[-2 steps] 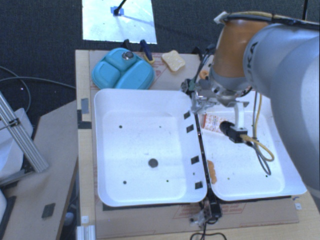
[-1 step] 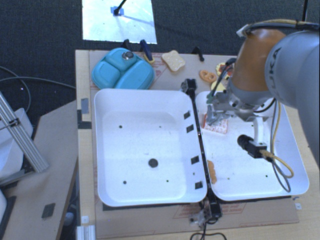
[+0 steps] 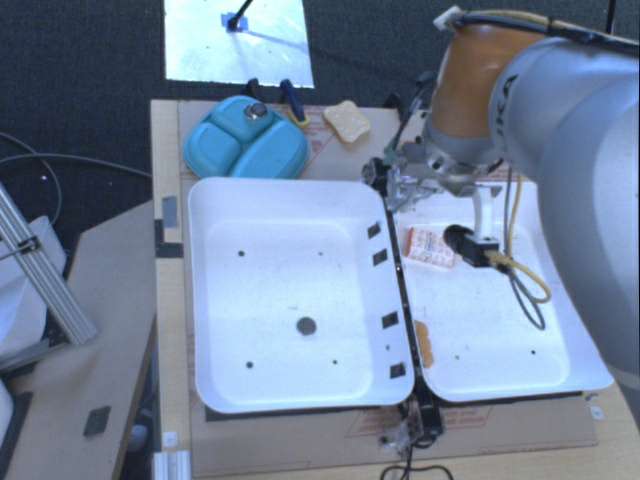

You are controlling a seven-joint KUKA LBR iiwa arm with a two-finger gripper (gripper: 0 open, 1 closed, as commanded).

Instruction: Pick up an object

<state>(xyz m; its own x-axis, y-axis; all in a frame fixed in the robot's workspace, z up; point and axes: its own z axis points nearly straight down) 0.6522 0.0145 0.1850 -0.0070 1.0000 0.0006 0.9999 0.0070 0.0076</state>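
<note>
The grey arm's two-finger gripper (image 3: 400, 190) hung over the far left corner of the right white bin (image 3: 520, 363); whether it was open or closed, I cannot tell. Just beside it, toward the near side, lay a small white packet with red-orange print (image 3: 430, 247). Further toward the near edge lay a small orange-brown piece (image 3: 423, 342).

White bins (image 3: 280, 393); blue tray (image 3: 245, 140); orange-white packet (image 3: 428, 247) (arm (image 3: 570, 118) grey).
</note>
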